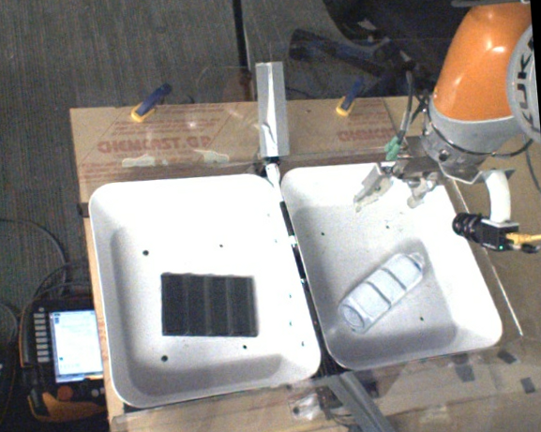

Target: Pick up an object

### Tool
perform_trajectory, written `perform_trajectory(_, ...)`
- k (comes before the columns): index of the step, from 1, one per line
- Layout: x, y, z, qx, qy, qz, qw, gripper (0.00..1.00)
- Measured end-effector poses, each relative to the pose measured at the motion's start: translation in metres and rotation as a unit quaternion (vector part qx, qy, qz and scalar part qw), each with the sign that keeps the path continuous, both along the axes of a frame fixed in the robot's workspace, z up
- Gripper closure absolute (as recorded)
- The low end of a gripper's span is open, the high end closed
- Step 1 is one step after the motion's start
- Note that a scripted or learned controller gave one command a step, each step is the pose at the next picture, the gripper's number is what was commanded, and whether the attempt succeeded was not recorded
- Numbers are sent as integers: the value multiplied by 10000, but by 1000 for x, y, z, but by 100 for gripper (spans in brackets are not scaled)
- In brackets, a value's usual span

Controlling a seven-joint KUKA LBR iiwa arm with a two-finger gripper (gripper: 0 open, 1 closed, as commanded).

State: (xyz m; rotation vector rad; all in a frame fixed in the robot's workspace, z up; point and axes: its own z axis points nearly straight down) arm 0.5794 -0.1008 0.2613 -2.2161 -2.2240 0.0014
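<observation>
Presently: two-finger gripper [392,188], fingers spread, grasping nothing, above clear ribbed plastic bottle [383,290]; risk: rounded body rolling from closing fingers.

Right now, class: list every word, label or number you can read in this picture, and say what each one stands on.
"CHEMCAST GP", faint red print on the brown board behind the left bin.
More red print on the board behind the right bin: too cut off to read.
Screen of the handheld device: too small to read.
</observation>
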Motion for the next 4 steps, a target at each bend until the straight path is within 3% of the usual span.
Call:
perform_trajectory(1,-39,-46,-92,-1,2,-304,9995,0)
perform_trajectory(2,-42,-83,-169,-16,-82,311,9995,0)
perform_trajectory(3,23,-101,-170,-12,-71,-445,9990,0)
perform_trajectory(4,7,-98,-16,-21,-14,-1135,9935,0)
